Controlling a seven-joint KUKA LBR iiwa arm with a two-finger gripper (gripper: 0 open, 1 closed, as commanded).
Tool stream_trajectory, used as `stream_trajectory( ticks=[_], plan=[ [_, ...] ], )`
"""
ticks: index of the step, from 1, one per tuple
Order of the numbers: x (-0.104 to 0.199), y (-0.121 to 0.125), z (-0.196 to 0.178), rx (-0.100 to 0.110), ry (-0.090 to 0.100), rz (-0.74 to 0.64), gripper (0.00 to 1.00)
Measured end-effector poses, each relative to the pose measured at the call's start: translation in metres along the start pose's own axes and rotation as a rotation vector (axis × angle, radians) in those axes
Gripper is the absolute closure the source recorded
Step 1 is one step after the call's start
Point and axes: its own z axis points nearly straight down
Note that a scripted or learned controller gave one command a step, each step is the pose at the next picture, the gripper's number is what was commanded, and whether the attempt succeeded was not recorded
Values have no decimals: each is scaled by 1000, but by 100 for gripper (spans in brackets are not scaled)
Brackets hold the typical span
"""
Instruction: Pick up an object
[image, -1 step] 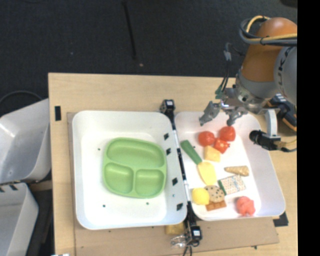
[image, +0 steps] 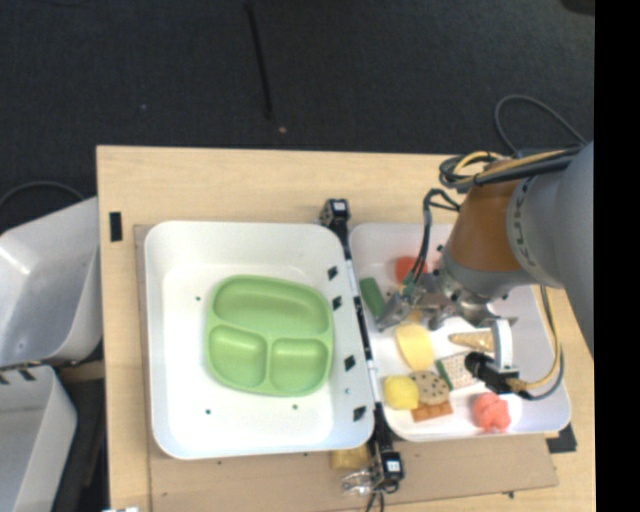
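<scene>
On a light wooden worktop (image: 230, 180), the left shallow white bin (image: 180, 400) holds a green plastic three-compartment plate (image: 268, 335). The right shallow white bin (image: 545, 415) holds a pale yellow block (image: 414, 345), a yellow ball (image: 401, 391) and a pink lump (image: 490, 411). The grey arm's hand (image: 425, 300) sits low over this bin, its grip impossible to make out.

Robot lab: arm (image: 520, 225) over bench (image: 250, 175), two white bins (image: 165, 300).

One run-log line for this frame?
arm: over right bin | hand: low among toys, near green block | grasp: unconfirmed | left bin: green divided plate
</scene>
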Motion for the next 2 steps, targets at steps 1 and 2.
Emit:
stream_trajectory(
  ticks=[1,2],
  plan=[
    [16,-94,-2,-1,2,-1,0],
    [13,-89,-98,-14,-1,-5,0]
  ],
)
